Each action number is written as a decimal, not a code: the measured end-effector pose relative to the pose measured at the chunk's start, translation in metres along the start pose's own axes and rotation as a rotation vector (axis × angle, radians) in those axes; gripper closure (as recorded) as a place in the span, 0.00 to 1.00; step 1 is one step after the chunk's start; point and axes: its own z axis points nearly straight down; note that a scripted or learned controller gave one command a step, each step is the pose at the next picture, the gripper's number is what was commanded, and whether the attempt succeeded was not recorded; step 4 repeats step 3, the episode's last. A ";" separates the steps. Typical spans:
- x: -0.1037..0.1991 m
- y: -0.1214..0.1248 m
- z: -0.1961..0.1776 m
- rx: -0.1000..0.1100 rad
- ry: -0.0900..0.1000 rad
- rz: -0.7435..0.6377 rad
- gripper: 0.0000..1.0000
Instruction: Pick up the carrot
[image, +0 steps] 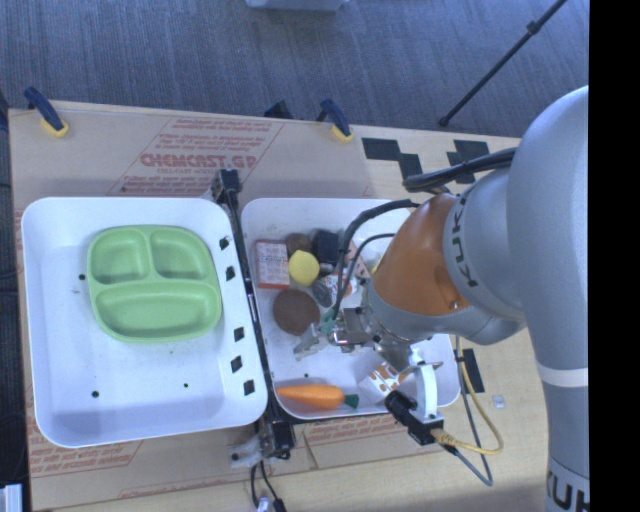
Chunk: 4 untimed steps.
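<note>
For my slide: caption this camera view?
Gripper hovers in the right bin, carrot lying free below it.

The carrot (312, 397) lies along the right bin's (262, 225) near wall. The arm (440, 275) hangs over that bin. A green divided plate (154, 281) sits in the left bin (40, 330).

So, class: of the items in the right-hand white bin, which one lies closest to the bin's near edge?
The orange carrot with a green tip, lying lengthwise along the near edge, below the brown round piece and yellow ball.

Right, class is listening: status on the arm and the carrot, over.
Gripper low in right bin, above carrot. Carrot flat at near wall, untouched. Brown round piece beside gripper.
</note>
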 end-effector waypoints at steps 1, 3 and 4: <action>0.036 0.045 -0.067 -0.005 0.000 -0.001 0.00; -0.029 0.069 0.030 -0.007 0.002 0.000 0.00; -0.029 0.069 0.030 -0.007 0.002 0.000 0.00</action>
